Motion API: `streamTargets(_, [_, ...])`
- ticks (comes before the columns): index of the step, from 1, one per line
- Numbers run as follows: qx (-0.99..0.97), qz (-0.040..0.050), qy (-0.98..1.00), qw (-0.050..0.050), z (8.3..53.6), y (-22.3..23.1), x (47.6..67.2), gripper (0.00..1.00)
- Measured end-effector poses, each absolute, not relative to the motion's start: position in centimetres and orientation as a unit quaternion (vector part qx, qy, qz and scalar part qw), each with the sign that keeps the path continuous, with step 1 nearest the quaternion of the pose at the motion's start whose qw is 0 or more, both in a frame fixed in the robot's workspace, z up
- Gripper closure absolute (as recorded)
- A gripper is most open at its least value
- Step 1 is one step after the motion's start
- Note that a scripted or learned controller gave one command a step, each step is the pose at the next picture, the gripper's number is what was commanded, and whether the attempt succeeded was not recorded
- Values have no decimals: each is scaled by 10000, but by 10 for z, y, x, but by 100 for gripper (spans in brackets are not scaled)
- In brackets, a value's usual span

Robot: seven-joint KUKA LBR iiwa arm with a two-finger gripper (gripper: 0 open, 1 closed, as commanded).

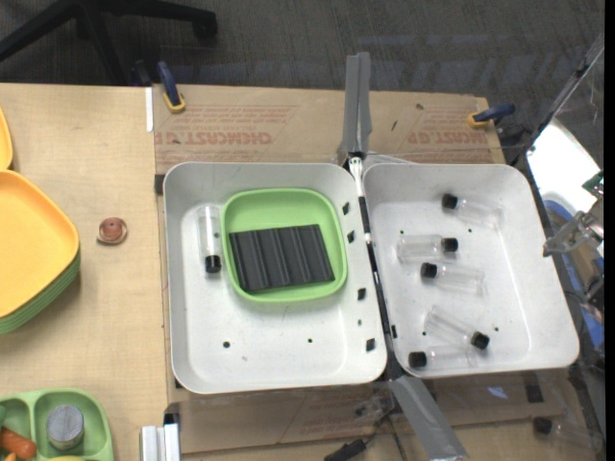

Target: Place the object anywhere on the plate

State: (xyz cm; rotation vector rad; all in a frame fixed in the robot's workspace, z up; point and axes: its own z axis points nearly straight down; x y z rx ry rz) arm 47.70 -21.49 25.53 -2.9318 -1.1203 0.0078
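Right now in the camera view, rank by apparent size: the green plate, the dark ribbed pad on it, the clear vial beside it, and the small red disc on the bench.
1. Green square plastic plate
2. Dark grey ribbed pad
3. Clear black-capped vial
4. Small red disc, clearly smallest

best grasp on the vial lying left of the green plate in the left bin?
Grip the vial mid-barrel, from above, fingers closing left-right across it. It lies flat, black cap toward the camera, between the bin wall and the green plate, so room either side looks tight.
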Motion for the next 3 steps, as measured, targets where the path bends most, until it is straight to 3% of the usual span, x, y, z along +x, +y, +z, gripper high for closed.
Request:
streamTargets(1, [-9456,19,-3254,7,257,-218,477,0])
streamTargets(2, [-9571,23,-2897,3,292,-221,477,0])
streamTargets(3, [-9715,32,-2369,10,272,-222,477,0])
